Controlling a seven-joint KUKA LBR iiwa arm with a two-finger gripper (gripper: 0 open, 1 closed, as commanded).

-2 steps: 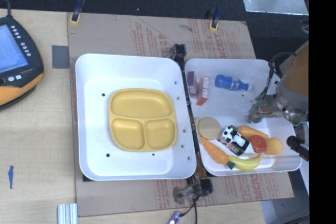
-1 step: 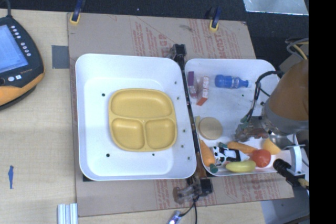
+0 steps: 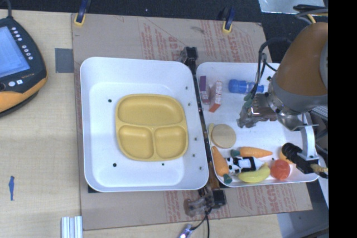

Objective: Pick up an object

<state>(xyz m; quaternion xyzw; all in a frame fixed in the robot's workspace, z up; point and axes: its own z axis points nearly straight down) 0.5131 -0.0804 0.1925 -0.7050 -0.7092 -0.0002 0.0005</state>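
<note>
You're seeing gripper (image 3: 252,115) hovering inside right bin (image 3: 245,145), above round disc (image 3: 223,135); opening: cannot tell. Nothing lifted; carrot (image 3: 255,151), banana (image 3: 254,175) lying untouched. Pick remaining.

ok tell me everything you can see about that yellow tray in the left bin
The yellow tray is a divided plate with rounded corners, apparently smooth matte plastic. It has three compartments: one wide section along the far side and two smaller ones side by side along the near side. It lies flat and upright, roughly in the middle of the left white bin, resting on the bin's floor. Nothing lies in it or touches it otherwise.
</note>
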